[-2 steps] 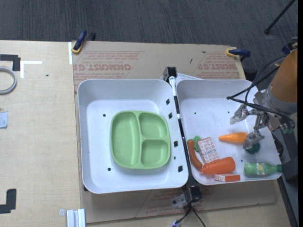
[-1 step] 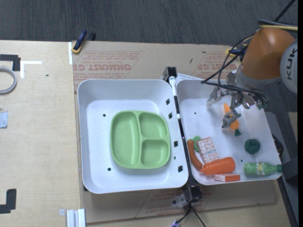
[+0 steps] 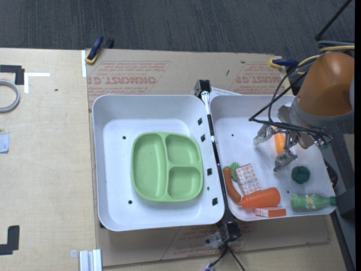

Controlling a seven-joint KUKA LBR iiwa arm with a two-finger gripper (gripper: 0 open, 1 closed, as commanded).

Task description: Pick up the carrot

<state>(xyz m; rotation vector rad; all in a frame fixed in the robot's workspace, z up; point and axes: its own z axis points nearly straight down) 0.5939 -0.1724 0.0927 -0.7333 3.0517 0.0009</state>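
Observation:
The carrot [image 3: 262,197], a thick orange tapered piece, lies near the front wall of the right bin [image 3: 237,114]. Touching its left end is a slim red-orange piece with a green tuft [image 3: 230,184]. My gripper [image 3: 274,148] hangs over the middle right of that bin, well behind the carrot and apart from it. Its fingers [image 3: 284,160] are spread open. A small orange item [image 3: 280,142] shows between them, and I cannot tell whether it is touched.
Around the carrot lie a red-and-white carton [image 3: 247,178], a small orange box [image 3: 269,212], a green bottle [image 3: 312,201] and a dark green ball [image 3: 300,174]. The left bin [image 3: 107,151] holds a green divided plate [image 3: 167,166].

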